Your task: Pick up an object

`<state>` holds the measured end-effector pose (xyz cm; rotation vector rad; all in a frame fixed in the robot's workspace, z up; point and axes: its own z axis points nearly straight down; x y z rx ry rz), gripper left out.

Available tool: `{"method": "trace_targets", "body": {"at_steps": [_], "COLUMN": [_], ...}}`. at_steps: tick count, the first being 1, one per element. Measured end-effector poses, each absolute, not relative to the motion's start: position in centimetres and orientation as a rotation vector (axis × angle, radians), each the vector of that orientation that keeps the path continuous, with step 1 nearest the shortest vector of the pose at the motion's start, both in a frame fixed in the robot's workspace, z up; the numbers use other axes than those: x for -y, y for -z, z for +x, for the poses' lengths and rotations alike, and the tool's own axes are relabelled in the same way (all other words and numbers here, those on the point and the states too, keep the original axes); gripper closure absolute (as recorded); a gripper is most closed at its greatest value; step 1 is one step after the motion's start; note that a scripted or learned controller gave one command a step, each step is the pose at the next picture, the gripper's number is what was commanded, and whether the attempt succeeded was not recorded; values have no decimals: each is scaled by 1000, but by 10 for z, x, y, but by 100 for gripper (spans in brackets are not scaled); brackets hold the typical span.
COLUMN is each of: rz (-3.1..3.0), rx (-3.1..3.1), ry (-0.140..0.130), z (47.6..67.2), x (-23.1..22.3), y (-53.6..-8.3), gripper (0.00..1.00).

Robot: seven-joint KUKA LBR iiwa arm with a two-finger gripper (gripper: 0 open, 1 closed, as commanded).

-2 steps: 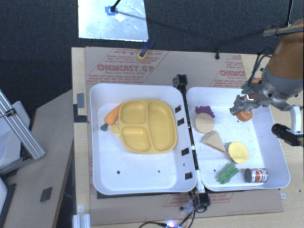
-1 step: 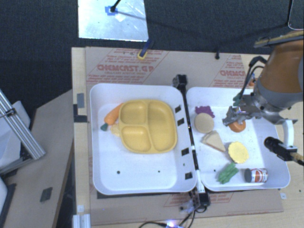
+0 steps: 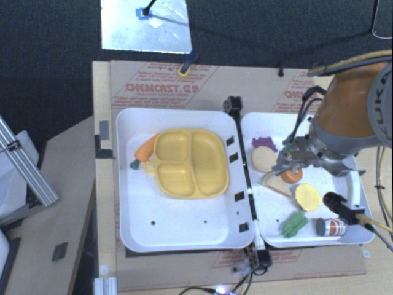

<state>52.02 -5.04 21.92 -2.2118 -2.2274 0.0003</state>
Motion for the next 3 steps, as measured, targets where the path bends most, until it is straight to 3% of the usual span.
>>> {"method": "trace_targets", "body": {"at_steps": [1,3], "rz": [-2212,-2217], "rx": [2227,2227], "ry": [0,2], "z": [494,498], "x": [17,17], "y": [-215,-234], "gripper": [100,100]}}
